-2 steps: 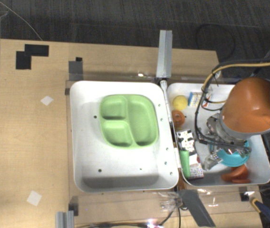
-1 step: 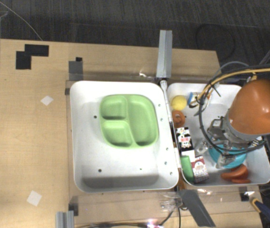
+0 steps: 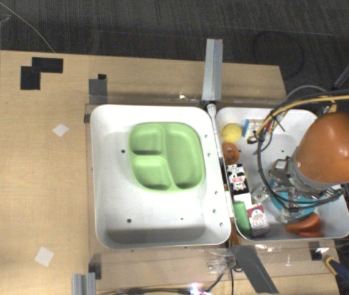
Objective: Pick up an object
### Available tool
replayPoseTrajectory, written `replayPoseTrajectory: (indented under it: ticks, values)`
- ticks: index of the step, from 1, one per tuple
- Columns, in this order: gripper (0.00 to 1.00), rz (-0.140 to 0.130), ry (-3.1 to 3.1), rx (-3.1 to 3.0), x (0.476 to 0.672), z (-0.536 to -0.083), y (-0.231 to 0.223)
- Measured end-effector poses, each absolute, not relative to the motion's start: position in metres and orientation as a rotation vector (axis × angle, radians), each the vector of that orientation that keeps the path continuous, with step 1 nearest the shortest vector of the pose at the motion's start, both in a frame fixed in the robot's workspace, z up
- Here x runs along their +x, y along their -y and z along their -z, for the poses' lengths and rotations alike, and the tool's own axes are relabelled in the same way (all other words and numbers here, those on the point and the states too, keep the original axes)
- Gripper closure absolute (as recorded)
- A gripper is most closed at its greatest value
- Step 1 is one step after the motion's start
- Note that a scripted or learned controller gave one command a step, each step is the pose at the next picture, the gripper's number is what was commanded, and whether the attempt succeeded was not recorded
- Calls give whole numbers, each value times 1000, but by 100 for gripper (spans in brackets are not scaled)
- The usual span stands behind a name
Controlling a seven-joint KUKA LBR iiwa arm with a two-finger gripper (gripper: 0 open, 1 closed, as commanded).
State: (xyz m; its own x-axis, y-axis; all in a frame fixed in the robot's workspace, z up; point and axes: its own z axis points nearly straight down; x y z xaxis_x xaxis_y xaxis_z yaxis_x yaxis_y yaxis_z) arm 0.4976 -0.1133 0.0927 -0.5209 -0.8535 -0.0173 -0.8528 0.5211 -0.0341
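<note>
The right bin holds several small objects. A yellow ball lies at its back left, with a brownish round thing in front of it. A black-and-white carton lies along the left wall. A green item and a small red-and-white box sit at the front left. A red-orange object lies at the front right. The arm's orange band hangs over the right half of the bin. My gripper reaches down under it, near the red-orange object; the wrist and cables hide its tip.
The left bin carries a green three-compartment tray. A small blue-and-yellow packet lies at the back of the right bin. A metal post stands behind the divider. Cables loop over the right bin.
</note>
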Motion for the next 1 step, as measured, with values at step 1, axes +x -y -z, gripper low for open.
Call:
replayPoseTrajectory:
  ticks: [1]
  values:
    - [100, 49, -2692, -1515, 505, -107, 112]
